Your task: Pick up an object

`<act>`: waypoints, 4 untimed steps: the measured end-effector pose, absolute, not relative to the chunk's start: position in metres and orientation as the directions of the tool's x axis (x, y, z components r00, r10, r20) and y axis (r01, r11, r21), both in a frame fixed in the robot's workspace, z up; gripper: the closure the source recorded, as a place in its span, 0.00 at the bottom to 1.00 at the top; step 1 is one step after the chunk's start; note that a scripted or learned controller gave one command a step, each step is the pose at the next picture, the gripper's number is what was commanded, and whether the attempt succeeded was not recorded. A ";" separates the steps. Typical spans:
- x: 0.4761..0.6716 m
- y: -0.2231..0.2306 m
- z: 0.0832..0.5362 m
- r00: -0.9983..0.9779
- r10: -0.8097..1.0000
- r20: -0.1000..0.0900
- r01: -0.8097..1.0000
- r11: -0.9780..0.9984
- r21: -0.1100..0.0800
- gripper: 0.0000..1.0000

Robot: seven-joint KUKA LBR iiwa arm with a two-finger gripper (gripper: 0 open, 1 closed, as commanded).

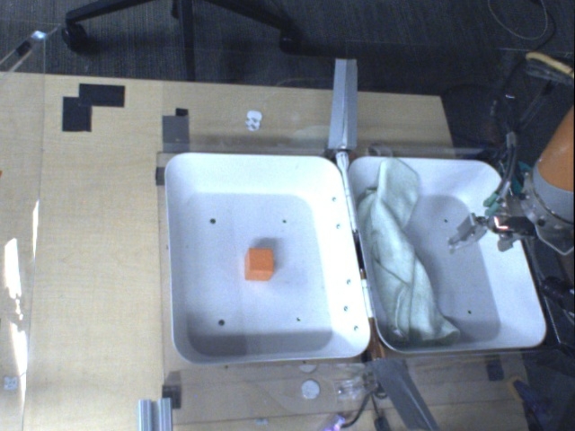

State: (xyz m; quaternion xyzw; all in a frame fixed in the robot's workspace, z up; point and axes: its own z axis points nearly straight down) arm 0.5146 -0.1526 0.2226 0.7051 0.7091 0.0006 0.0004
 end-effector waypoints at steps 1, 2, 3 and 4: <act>0.493 -0.129 0.157 -0.097 0.995 0.000 0.995 0.097 0.001 0.00; 0.561 -0.117 0.091 -0.242 0.970 -0.004 0.970 0.242 0.014 0.00; 0.564 -0.116 0.104 -0.243 0.970 -0.005 0.970 0.244 0.021 1.00; 0.619 -0.075 0.186 -0.224 0.975 -0.001 0.975 0.224 0.005 1.00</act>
